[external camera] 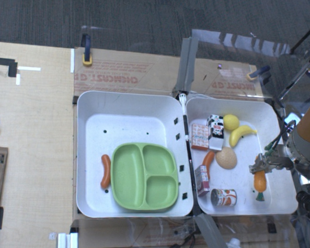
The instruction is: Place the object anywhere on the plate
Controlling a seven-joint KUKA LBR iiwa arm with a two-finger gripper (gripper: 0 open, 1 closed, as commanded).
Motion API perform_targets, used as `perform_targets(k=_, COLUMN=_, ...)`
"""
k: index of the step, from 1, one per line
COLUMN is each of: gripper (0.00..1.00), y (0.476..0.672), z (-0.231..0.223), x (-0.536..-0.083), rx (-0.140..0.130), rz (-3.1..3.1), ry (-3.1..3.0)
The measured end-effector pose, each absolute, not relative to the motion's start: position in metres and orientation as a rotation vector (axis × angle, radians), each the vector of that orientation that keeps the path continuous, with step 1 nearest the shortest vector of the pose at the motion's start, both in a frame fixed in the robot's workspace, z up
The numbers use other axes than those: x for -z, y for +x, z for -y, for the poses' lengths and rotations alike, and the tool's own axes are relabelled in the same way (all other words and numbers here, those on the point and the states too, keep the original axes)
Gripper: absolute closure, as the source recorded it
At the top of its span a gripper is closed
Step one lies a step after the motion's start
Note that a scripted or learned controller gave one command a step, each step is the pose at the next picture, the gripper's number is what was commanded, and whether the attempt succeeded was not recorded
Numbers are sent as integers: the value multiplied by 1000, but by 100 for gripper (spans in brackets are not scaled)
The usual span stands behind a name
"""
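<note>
A green three-compartment plate (pixel 144 175) lies in the left bin (pixel 92 117), with nothing on it. My gripper (pixel 259 167) hangs low over the right side of the right bin (pixel 271 115). Directly beneath it lies an orange toy carrot (pixel 260 183) with its green tip pointing at the bin's front edge. The gripper's tip covers the carrot's far end, and I cannot tell whether it touches the carrot.
An orange sausage (pixel 105 171) lies left of the plate. The right bin also holds a banana (pixel 242 134), a lemon (pixel 230 122), small cartons (pixel 200 136), a bread roll (pixel 226 159), a second sausage (pixel 208 160), a wrapped bar (pixel 202 180) and a can (pixel 223 197).
</note>
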State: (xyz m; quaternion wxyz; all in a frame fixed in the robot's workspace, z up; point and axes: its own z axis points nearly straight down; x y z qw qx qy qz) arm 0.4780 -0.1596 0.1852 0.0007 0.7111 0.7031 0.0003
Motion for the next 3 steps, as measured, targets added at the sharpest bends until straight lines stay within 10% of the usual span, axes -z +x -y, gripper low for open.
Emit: perform_targets(k=3, gripper=100, y=494, z=-100, x=-231, rx=4, rz=-2484, ry=1923)
